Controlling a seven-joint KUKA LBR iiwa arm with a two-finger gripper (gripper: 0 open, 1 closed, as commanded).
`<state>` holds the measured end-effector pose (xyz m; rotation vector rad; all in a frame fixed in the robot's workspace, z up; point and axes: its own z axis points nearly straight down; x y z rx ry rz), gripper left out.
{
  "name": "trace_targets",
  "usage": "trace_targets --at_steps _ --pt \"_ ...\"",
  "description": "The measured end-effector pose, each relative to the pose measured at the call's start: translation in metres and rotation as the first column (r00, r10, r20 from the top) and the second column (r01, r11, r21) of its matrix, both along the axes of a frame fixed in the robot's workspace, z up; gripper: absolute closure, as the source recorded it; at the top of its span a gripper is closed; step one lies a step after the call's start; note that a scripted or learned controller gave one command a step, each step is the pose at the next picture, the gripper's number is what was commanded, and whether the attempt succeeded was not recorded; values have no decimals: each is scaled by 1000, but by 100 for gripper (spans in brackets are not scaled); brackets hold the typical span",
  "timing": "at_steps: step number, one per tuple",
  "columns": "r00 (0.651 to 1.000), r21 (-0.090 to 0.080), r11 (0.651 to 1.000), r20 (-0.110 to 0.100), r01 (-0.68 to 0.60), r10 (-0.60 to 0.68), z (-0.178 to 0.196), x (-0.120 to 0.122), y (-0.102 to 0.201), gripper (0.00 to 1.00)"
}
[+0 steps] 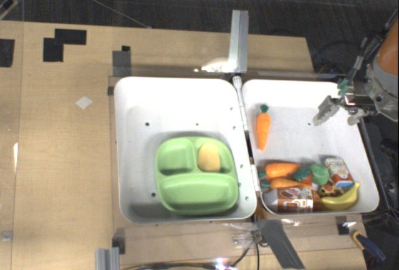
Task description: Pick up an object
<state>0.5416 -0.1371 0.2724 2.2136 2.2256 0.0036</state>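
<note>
My gripper (340,114) hangs over the right edge of the right bin (293,100), open with nothing between its fingers (325,110). An orange toy carrot (264,127) with a green top lies alone near the bin's left wall, well to the left of the gripper. Along the bin's front wall is a pile: an orange toy vegetable (280,169), a green piece (318,173), a small printed carton (337,168), a yellow banana (341,199) and a brown packet (294,201).
The left bin (143,106) holds a green divided plate (194,184) with a yellow egg-shaped toy (210,157) in its upper right compartment. A metal post (239,38) stands behind the seam between the bins.
</note>
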Motion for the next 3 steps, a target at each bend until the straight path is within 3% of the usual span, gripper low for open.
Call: trace_targets --at_steps 1,2,3 --pt "989 -1 989 2 -151 151 -38 -11 -4 0" --pt "961 -4 961 3 -277 277 -3 -53 -30 0" --pt "941 -1 941 0 -338 338 -155 -22 -64 0"
